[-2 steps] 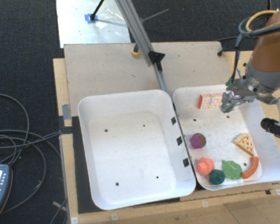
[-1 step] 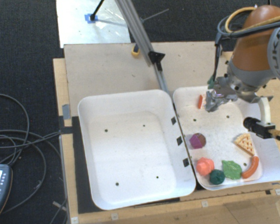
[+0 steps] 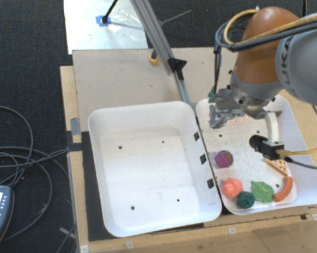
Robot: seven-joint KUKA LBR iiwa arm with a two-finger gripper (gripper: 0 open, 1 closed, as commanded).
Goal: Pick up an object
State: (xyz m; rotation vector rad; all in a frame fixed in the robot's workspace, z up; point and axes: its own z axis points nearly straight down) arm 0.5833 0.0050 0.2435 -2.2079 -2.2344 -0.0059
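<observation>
1. Presently, six toys lie in the right bin (image 3: 315, 192), toward its near end: one purple ball (image 3: 224, 158), one coral-pink lump (image 3: 232, 187), one dark green ball (image 3: 245, 199), one green leafy piece (image 3: 263, 190), one orange-red sausage (image 3: 284, 188), one pizza slice (image 3: 279, 166).
2. Gripper (image 3: 219, 116) hangs over that bin's far-left corner, away from the toys; whether its fingers are parted cannot be told.
3. Two white bins sit on the desk (image 3: 116, 77); the left bin (image 3: 101, 127) adjoins.

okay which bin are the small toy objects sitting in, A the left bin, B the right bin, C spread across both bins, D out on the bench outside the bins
B: the purple object, the orange ball, the dark green ball, the green piece and the orange sausage shape all lie inside the right bin, toward its near end.
</observation>
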